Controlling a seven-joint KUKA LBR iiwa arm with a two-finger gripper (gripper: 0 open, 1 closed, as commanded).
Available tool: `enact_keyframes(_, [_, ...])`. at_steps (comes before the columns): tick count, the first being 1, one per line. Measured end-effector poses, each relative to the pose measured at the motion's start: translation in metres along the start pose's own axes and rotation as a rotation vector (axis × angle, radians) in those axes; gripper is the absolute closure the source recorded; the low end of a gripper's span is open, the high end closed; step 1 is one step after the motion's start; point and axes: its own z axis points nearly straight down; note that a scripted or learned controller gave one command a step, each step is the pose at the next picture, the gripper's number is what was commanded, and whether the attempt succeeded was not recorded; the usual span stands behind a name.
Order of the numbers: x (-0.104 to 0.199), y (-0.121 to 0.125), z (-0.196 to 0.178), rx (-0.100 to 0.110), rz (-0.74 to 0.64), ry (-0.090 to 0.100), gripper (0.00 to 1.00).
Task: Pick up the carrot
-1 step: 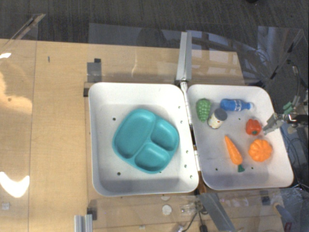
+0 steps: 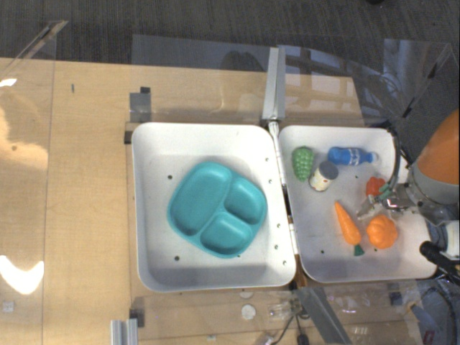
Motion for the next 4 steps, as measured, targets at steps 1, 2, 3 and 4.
enact_keyframes(1, [0.028,-0.012,0.012,-0.014,-0.252,-0.007,0.0])
enact_keyframes(2, [0.029,-0.008,-0.001,-0.024,-0.254,-0.01,1.0])
enact_keyframes(3, [0.085,0.02,-0.085,-0.008,-0.108,-0.003,1.0])
enact_keyframes(4, [0.085,0.02,-0.085,-0.007,-0.108,-0.003,0.0])
